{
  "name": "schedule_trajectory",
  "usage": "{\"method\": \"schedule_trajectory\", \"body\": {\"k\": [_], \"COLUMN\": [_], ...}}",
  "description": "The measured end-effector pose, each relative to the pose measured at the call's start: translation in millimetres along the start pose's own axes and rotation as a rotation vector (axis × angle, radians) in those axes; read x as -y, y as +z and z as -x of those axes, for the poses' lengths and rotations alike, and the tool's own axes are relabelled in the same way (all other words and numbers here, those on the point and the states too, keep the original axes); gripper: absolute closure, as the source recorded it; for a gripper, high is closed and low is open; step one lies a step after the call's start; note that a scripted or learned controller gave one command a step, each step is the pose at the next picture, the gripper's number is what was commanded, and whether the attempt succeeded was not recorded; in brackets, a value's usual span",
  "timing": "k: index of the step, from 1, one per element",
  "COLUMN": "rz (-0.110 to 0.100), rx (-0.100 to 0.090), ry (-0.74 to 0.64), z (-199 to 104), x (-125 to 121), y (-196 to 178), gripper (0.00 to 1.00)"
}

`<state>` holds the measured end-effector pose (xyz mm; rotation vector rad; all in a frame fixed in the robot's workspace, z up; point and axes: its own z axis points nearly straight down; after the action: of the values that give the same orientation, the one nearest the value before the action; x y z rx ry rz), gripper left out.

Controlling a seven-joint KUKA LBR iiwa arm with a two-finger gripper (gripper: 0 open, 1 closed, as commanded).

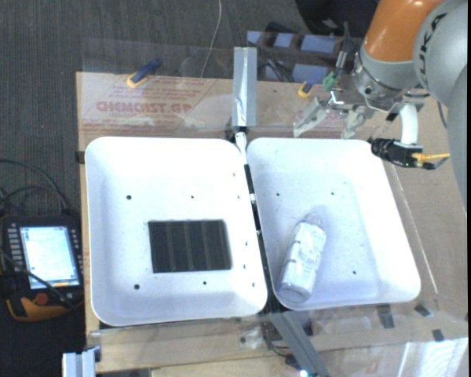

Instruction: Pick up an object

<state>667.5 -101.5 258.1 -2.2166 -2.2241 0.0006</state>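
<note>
Fingers (310, 116) spread wide apart, nothing btwn them. They hang over the far rim of the right bin (392, 210), approx. at the middle of that rim, tips pointing down twd the worktop (141, 108).

Task obj: white bottle (302, 259) lying on its side in the right bin, well apart from the fingers, on the near side of them, close to the bin's front-left corner. It's tilted, one end twd the fingers, other end twd the front rim. No contact w/ fingers.

Left bin (118, 179) sits to the view-left of the fingers; dark ribbed rectangular pad (190, 246) lies flat in it, far from the fingers, nearer the camera.

A grey metal bar (244, 85) stands just view-left of the fingers, at the far end of the seam btwn the bins. A blue/yellow clamp (144, 71) is further view-left on the worktop's far edge. A handheld screen unit (43, 258) lies off the worktop, farthest view-left.
</note>
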Motion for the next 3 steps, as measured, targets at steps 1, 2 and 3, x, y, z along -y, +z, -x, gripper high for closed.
{"method": "schedule_trajectory", "body": {"k": [1, 2, 3], "rz": [-0.001, 0.007, 0.023], "rx": [0.001, 0.001, 0.011], "ry": [0.052, -0.037, -0.142], "z": [6, 16, 37], "x": [55, 114, 167], "y": [97, 164, 165], "gripper": [0.0, 0.0, 0.0]}}
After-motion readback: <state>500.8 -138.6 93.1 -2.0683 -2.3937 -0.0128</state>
